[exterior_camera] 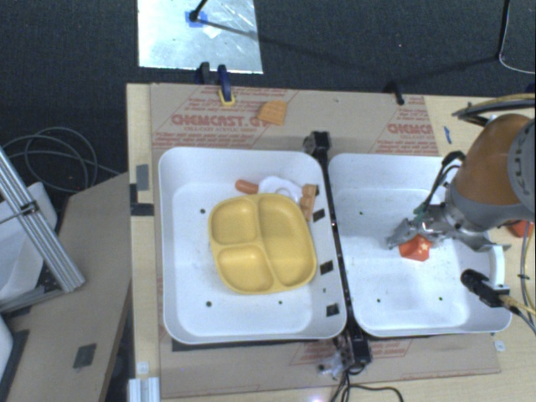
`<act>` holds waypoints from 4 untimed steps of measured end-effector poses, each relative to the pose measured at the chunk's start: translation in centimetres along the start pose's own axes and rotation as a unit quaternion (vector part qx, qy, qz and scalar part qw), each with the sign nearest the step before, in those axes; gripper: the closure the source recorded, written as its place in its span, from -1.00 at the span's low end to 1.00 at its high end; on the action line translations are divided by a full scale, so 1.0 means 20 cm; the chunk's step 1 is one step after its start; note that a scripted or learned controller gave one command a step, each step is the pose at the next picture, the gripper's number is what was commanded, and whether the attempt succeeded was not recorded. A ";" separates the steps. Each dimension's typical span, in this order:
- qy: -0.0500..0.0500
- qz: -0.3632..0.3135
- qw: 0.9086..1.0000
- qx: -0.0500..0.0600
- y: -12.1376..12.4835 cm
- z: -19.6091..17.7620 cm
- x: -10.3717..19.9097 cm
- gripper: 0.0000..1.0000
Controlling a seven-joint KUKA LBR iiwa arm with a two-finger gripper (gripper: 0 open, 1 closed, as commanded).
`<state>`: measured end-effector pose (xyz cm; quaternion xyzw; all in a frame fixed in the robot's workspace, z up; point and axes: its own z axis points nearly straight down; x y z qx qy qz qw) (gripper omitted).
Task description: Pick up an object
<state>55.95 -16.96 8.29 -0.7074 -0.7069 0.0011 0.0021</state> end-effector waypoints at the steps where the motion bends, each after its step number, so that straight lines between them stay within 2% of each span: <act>1: -0.001 -0.001 1.000 -0.005 0.02 -0.06 0.00 1.00; 2: -0.001 0.000 1.000 -0.004 0.02 -0.06 0.00 -1.00; 3: -0.001 0.000 1.000 -0.002 -0.04 -0.01 -0.01 -1.00; 4: -0.001 0.000 1.000 -0.004 -0.03 -0.06 0.00 1.00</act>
